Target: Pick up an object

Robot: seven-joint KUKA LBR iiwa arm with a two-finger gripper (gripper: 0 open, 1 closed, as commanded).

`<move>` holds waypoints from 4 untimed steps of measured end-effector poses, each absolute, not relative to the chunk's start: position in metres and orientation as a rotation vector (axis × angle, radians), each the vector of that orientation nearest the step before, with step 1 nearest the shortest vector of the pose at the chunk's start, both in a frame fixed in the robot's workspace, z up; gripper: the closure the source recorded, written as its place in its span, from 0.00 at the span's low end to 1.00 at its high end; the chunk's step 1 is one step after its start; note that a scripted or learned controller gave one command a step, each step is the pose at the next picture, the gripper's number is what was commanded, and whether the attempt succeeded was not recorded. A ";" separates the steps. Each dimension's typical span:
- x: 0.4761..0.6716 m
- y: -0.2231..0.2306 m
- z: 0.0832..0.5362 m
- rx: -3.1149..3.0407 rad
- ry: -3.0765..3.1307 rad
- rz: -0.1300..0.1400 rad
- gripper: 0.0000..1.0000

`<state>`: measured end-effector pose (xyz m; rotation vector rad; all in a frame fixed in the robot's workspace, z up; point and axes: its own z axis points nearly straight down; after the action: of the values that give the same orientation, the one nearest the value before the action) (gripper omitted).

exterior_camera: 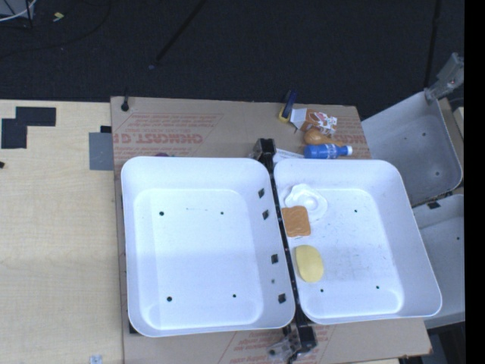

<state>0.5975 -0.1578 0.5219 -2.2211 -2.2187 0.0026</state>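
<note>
A small dark clamp (294, 345) is sitting nearest the camera, at the front end of the seam between the two bins. Under everything, the pale wooden bench (53, 241) is stretching off to the left, and a printed cardboard sheet (189, 131) is lying on it beneath the bins. The left bin (140, 241) and the right bin (364, 241) are sitting side by side on that sheet, their inner rims touching along a line of black clips. The things to pick are all lying in the right bin, close to its left wall: a white crumpled item (307, 199) towards the back, a brown square pad (295, 221) just in front of it and overlapping its edge, and a yellow oval piece (309, 264) nearer the front, just apart from the pad. Behind the right bin, on the cardboard, a blue bottle (327, 152) is lying on its side, with an orange-brown lump (315, 136) and a red-and-white packet (323, 120) just behind it. How the gripper is set cannot be told here.
</note>
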 end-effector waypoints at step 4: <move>0.599 -0.156 0.541 -2.209 -2.225 0.007 0.00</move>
<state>0.5988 -0.1558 0.5408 -2.2090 -2.2255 0.0070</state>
